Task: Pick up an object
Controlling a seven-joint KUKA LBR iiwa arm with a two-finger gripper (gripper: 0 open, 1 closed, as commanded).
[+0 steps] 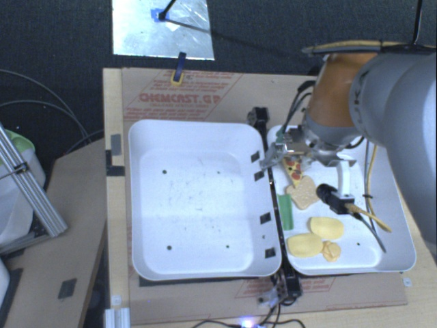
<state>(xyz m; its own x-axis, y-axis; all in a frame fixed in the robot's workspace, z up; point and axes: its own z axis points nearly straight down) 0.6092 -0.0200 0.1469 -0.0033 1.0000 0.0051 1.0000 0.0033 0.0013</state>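
Note:
My gripper (pixel 285 151) hangs low over the far left corner of the right bin (pixel 395 219), under the orange-banded wrist. Just below it lies a pizza slice (pixel 294 171), orange with red spots, and whether the two touch is hidden. A tan piece of toast (pixel 302 195) lies in front of the slice. A green stick (pixel 287 211) rests along the bin's left wall. Two yellow potato-like pieces (pixel 326 227) (pixel 304 244) and a small tan pastry (pixel 331 251) lie near the front.
The left bin (pixel 198 197) stands beside the right one, with black clips (pixel 265 219) along the shared rim. Both rest on a cardboard sheet (pixel 181 96). A metal plate (pixel 162 18) lies at the back, and an aluminium frame (pixel 27 190) stands at the far left.

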